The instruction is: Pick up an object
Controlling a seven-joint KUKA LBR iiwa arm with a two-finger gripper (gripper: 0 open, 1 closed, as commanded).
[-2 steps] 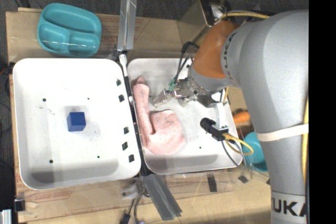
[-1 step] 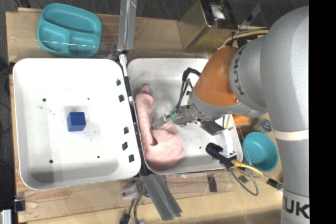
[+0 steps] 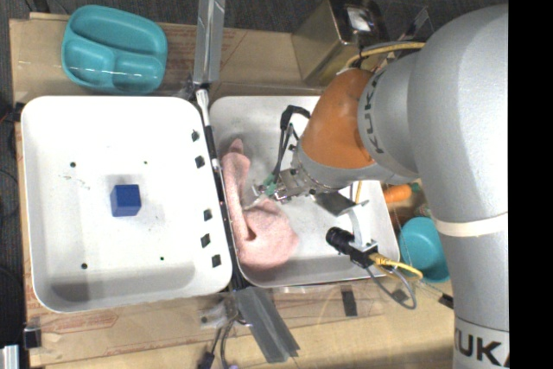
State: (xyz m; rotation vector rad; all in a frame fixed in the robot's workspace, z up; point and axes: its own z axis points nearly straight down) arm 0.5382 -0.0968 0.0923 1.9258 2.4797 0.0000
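Observation:
A small blue cube (image 3: 126, 199) lies in the middle of the left bin (image 3: 52, 143). A crumpled pink cloth (image 3: 256, 225) stretches along the left wall of the right bin (image 3: 259, 110). My gripper (image 3: 273, 187) reaches down into the right bin and sits right at the cloth's upper middle, seemingly touching it. The arm's orange band (image 3: 339, 130) and grey body hide most of the right bin's right half.
A teal moulded tray (image 3: 114, 47) rests on the bench behind the left bin. At the right bin's right edge I see an orange object (image 3: 398, 194) and a cyan bowl (image 3: 422, 245). A brown box (image 3: 340, 34) stands behind the right bin.

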